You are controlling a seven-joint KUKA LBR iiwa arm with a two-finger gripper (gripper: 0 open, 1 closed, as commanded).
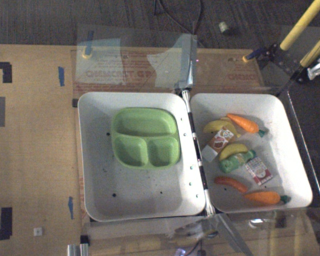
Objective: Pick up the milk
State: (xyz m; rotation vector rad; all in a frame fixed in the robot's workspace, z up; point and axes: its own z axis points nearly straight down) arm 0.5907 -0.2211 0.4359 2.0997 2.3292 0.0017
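Milk [258, 170]: taken to be the red-and-white carton lying flat in the right bin [296, 143], at about 4 o'clock from that bin's centre. This is a judgement, since a 2nd carton with a brown label [220, 141] lies at about 10 o'clock from it.

End effector: cannot tell whether it is wide, narrow or holding anything.

Risks:
- Wrong target. 2 cartons of similar shape; a grasp on the brown-label one would fail the task.
- Crowding. A green toy [234, 162] sits just beside the milk at 9 o'clock, and an orange carrot [264, 198] lies near at 6 o'clock. A descent off toward 9 o'clock could pinch or shove the green toy.
- Flat pose. A closure along the length would likely slip.

Orientation: long axis runs roughly 10 o'clock to 4 o'clock. Which end is the top, I cannot tell.
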